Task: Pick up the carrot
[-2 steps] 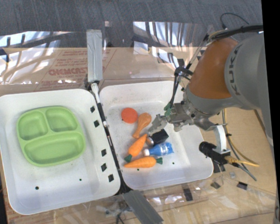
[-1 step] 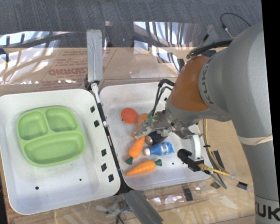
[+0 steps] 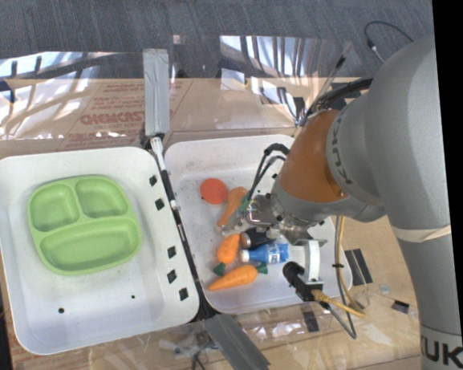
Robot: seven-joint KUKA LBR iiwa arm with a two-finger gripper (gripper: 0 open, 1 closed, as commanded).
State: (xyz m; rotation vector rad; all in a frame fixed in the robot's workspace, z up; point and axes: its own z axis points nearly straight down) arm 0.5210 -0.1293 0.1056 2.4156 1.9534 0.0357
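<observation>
Three orange carrots lie in the right bin (image 3: 188, 169). One carrot (image 3: 232, 206) slants near the middle, a shorter carrot (image 3: 229, 249) with a green end lies below it, and a third carrot (image 3: 233, 279) rests by the front wall. My gripper (image 3: 252, 216) hangs low over the bin's middle, right beside the upper carrot's right end. The grey wrist with its orange band (image 3: 315, 177) hides the bin's right part. I see no carrot lifted off the bin floor.
A red-orange round thing (image 3: 213, 191) sits at the back of the right bin. A blue and white bottle (image 3: 270, 255) lies under the gripper, next to a dark object (image 3: 256, 237). The left bin (image 3: 11, 240) bears a green divided plate (image 3: 82, 224).
</observation>
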